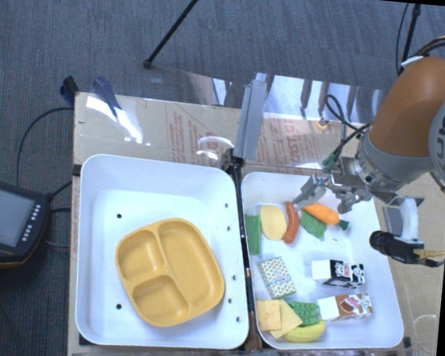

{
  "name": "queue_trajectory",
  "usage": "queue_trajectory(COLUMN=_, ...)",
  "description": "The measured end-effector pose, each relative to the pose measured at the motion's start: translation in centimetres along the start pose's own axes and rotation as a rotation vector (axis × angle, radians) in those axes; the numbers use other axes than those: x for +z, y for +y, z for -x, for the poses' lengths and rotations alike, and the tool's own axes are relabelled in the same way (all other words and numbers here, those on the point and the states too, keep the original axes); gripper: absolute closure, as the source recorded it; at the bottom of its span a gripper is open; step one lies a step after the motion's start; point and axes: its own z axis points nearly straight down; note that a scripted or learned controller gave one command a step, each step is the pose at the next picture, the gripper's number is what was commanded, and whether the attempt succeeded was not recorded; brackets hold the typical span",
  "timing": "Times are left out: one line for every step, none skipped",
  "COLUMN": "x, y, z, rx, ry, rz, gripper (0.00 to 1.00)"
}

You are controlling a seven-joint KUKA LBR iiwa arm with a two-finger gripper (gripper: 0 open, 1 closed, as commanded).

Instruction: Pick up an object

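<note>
- Camera view: two white bins sit side by side on the surface [164, 132]. The left bin [102, 192] carries a yellow divided plate [169, 270].
- The right bin [375, 308] carries the toy food. A carrot [321, 214] lies near the far rim, with a green leaf [313, 226] just beside it.
- A sausage [291, 222] lies touching a pale yellow piece [272, 222]; a green strip [252, 233] runs along the bin's left wall.
- A patterned box [277, 276] sits mid-bin. To its right are a black-and-white carton [337, 272] and a brown-and-white carton [345, 307].
- At the near rim lie cheese slices [275, 315], a green piece [303, 311] and a banana [307, 331], packed close together.
- A pendant [0, 221] lies left of the surface, on the carpet.
- The arm [415, 114] reaches in from the right, its wrist over the right bin's far corner.
- The hand [329, 194] hangs just above the carrot, fingers spread, with nothing between them. One finger [310, 192] points down toward the sausage end, the other stands over the carrot.
- The leaf and sausage crowd the carrot on its left side.
</note>
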Motion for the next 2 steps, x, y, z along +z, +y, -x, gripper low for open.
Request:
queue_trajectory(x=15.4, y=4.6, z=3.2, rx=-0.378, ry=-0.001, rz=0.005, gripper=0.00)
queue_trajectory(x=14.3, y=4.7, z=3.2, rx=-0.373, ry=0.000, rz=0.006, gripper=1.00)
